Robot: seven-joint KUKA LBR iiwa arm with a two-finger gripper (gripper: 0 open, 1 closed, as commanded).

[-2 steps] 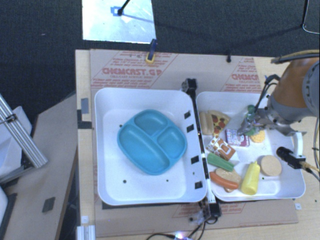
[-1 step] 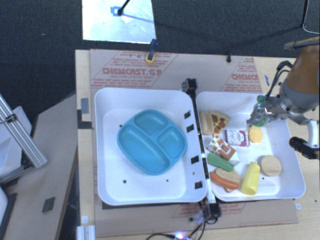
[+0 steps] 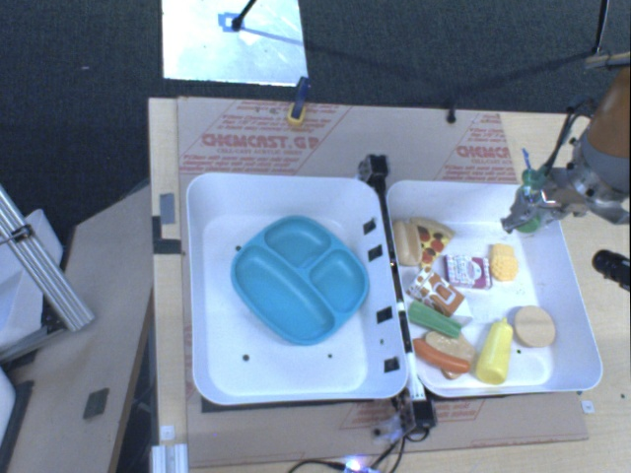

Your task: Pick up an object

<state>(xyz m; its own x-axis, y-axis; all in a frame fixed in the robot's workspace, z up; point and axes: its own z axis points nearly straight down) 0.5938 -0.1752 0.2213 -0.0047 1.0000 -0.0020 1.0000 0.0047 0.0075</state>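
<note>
Gripper hung over the right bin's far right corner, w/ something green at its tip; couldn't tell its state. Toys sat nearer: pizza, cheese, bottle, hot dog. Plate in left bin. Risk, imo: pieces packed close, so a descent could nudge neighbours & close on nothing

The wooden surface carries a printed cardboard sheet; on it two white bins, left bin and right bin, stand touching.
</note>
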